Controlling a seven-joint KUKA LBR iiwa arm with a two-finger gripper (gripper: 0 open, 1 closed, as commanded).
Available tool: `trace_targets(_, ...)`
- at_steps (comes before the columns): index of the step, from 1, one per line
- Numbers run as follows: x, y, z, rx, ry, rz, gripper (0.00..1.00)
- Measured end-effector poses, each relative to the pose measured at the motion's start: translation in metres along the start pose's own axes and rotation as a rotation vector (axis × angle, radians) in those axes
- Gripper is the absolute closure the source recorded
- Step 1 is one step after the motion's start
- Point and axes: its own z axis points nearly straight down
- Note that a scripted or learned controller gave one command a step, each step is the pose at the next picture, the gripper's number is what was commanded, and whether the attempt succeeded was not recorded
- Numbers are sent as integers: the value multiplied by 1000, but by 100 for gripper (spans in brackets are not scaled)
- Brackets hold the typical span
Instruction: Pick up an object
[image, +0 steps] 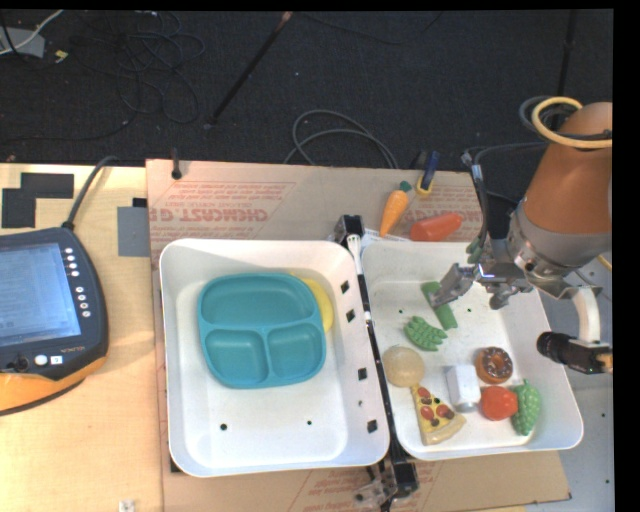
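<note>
The gripper (452, 283) is pinching a green toy (438, 302), held just above the right bin's (560, 440) floor near its back. In front of that toy lies a leafy green piece (425, 333), then a beige disc (404, 365) and a pizza slice (436, 413); a donut (494, 364) sits off to the arm's side.

Chunky arm (566, 195) here: orange band up top, grey wrist below, a yellow-ish cable loop at 12 o'clock, metal gripper (455, 283) hardware.

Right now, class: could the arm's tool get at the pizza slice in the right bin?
Probably yes. The pizza slice lies flat with nothing on top of it, and the tool hovers over the same bin.
</note>
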Motion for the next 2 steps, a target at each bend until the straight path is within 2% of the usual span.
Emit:
trace_targets(1,107,-66,26,8,3,-8,0)
trace_targets(2,56,-61,63,3,0,2,0)
